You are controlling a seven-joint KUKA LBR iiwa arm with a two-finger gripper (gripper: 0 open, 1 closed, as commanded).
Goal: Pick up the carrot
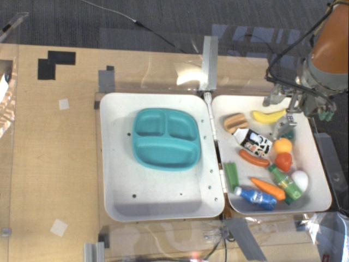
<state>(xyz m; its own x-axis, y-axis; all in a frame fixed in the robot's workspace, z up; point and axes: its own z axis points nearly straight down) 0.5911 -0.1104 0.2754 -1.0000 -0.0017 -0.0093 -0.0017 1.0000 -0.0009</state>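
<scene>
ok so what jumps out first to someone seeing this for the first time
The teal divided tray sits alone in the left bin. The right bin is crowded with toy food: a banana at the back, the carrot near the front. The end effector hangs just right of the banana.

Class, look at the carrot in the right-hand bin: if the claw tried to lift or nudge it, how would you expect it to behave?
The carrot looks like a smooth, tapered toy, so it is probably stiff, light and a bit slippery. Its round shape suggests it could roll if nudged. It lies wedged between the green bottle and blue bottle, so neighbours may shift too.
</scene>
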